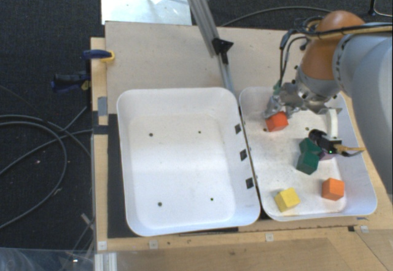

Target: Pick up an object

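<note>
Currently the left bin [178, 159] lies bare on the counter [166, 54]. In the right bin [362, 202], the jaws [277, 110] sit directly over a red-orange block [277, 121] near the far-left corner; their spacing I cannot tell. Green block [307, 156], yellow cube [287, 199] and orange cube [333, 188] stand apart toward the near wall, leaving room.

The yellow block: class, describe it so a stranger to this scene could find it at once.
Start at the right white bin, the one under the arm. Follow its near edge towards the divide between the two bins; the yellow block lies there, close to that corner. It is the one yellow piece, paler than the orange cube to its right and the dark green block above it.
</note>
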You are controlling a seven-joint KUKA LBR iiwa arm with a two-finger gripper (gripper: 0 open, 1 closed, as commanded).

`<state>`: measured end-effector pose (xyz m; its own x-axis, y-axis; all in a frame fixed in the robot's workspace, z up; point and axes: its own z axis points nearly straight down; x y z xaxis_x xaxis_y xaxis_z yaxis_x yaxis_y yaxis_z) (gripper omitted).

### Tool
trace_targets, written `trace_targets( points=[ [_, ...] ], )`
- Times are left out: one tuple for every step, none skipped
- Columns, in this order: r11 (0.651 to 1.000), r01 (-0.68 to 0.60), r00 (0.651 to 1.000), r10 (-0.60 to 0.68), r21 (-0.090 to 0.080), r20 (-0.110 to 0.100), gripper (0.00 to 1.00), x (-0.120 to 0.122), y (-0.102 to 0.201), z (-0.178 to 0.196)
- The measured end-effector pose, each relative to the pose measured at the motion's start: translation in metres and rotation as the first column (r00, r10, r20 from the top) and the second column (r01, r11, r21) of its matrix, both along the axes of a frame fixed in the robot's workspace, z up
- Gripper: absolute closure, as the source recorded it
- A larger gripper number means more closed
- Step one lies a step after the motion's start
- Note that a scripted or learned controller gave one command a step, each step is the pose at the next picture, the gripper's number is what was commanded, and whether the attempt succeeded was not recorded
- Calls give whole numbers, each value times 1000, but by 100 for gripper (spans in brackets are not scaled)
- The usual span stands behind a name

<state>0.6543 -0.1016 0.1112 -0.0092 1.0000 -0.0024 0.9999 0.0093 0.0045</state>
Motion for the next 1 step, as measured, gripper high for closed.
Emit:
trace_targets(
  points=[
    [1000,-5,1000,5,5,6,100,18,87,85]
  ],
)
